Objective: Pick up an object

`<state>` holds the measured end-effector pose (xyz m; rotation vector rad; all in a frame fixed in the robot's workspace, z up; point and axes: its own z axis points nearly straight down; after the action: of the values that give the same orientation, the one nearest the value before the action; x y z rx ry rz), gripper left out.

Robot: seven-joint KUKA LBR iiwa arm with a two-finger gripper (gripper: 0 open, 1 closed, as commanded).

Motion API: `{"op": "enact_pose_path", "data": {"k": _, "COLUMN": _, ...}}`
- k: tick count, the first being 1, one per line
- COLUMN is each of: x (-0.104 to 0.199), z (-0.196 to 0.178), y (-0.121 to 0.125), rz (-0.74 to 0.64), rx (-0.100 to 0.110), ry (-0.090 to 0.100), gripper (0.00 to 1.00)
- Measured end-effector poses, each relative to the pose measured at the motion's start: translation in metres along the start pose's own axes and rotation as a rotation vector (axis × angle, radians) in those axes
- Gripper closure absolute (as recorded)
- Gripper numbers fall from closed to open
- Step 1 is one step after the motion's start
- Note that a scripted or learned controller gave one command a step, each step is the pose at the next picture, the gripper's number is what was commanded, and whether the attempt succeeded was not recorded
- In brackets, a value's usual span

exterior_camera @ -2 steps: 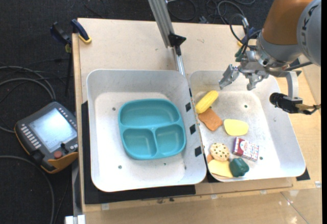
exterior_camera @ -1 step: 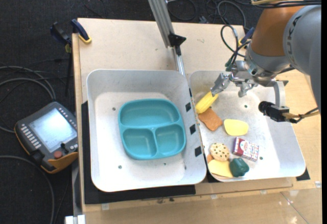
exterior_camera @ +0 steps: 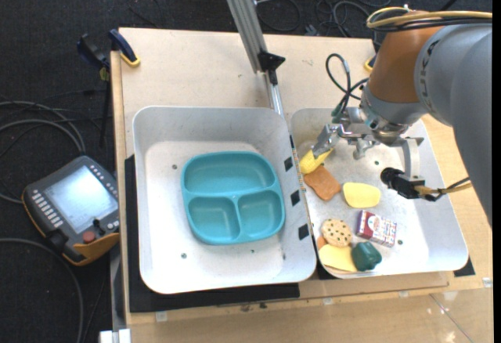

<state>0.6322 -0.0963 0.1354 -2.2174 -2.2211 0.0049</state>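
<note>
My gripper (exterior_camera: 346,142) hangs over the back of the right bin (exterior_camera: 438,236), open, with bare bin floor showing between its fingers. A yellow banana-like piece (exterior_camera: 316,159) lies just left of the left finger (exterior_camera: 331,135), close to it or touching. In front of that lies an orange-brown slice (exterior_camera: 323,183). Further forward are a pale yellow lump (exterior_camera: 361,194), a chocolate-chip cookie (exterior_camera: 337,232), a small red and white box (exterior_camera: 377,228), a dark green piece (exterior_camera: 365,256) and a yellow wedge (exterior_camera: 337,258).
The left bin (exterior_camera: 156,138) holds a teal divided plate (exterior_camera: 232,196). A slanted metal pole (exterior_camera: 244,9) runs down to the bins' back edge. A black cable plug (exterior_camera: 395,181) hangs from the arm over the right bin. A teach pendant (exterior_camera: 70,208) lies on the floor at left.
</note>
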Motion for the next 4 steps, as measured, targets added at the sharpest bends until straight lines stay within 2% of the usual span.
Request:
{"op": "enact_pose_path", "data": {"k": 1, "x": 0.0, "z": -0.013, "y": 0.001, "rz": 0.002, "rx": -0.006, "ry": -0.001, "gripper": 1.0}}
{"op": "enact_pose_path", "data": {"k": 3, "x": 0.002, "z": -0.131, "y": 0.018, "rz": -0.002, "rx": -0.013, "ry": -0.001, "gripper": 1.0}}
{"op": "enact_pose_path", "data": {"k": 4, "x": 0.003, "z": -0.163, "y": 0.019, "rz": -0.001, "rx": -0.01, "ry": -0.001, "gripper": 1.0}}
